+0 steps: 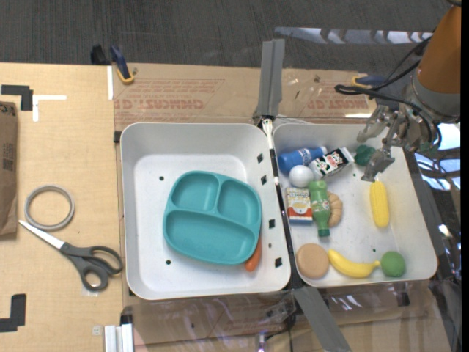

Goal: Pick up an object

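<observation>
My gripper hangs over the back right part of the right bin, fingers spread, nothing between them. Just below its tips lie a dark green item and a yellow corn-like piece. Further left in this bin are a black-and-white carton, a blue bottle, a white ball, a green bottle and a small red-and-white box. Along the front lie a tan round item, a banana and a green lime.
The left bin holds a teal divided plate with an orange carrot at its front right edge. On the bench to the left lie scissors and a tape roll. Cables run along the right bin's right side.
</observation>
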### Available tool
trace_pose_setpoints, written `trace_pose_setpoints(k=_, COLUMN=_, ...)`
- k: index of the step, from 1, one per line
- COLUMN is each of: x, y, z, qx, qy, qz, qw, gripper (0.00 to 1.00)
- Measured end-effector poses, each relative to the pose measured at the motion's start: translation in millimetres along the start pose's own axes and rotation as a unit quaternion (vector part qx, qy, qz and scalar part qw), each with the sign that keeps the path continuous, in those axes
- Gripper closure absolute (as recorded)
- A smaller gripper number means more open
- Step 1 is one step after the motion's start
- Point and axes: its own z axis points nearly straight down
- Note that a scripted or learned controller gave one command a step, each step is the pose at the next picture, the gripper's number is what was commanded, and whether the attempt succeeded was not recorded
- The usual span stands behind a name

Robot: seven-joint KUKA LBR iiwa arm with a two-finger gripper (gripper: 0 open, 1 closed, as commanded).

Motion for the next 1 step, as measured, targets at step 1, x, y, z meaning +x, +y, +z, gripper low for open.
trace_pose_setpoints(k=1, x=17.6, y=-3.8, z=130.1, qx=0.0, qy=0.0, qz=0.005, qw=1.0, gripper=0.0)
